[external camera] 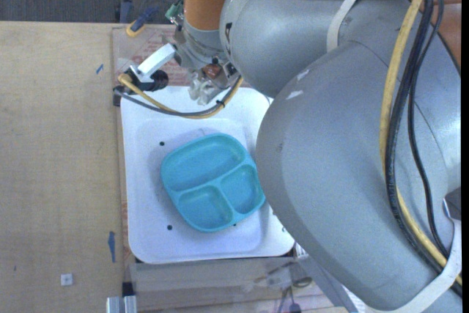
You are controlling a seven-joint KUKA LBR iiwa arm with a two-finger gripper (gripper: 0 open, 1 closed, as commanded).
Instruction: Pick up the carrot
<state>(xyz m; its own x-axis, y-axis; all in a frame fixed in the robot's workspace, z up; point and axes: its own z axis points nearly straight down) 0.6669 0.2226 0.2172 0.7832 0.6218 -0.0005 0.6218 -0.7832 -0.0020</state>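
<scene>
overhead, the metal hand point(204, 90), its grip impossible to tell, hovers beyond a smooth blue 3-compartment tray point(211, 182).

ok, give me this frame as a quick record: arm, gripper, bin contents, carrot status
arm: grey arm reaching in from the right, covering much of the right side
gripper: above the far edge of the white bin
bin contents: blue divided plate, three compartments, nothing seen in them
carrot: not visible in this frame
</scene>
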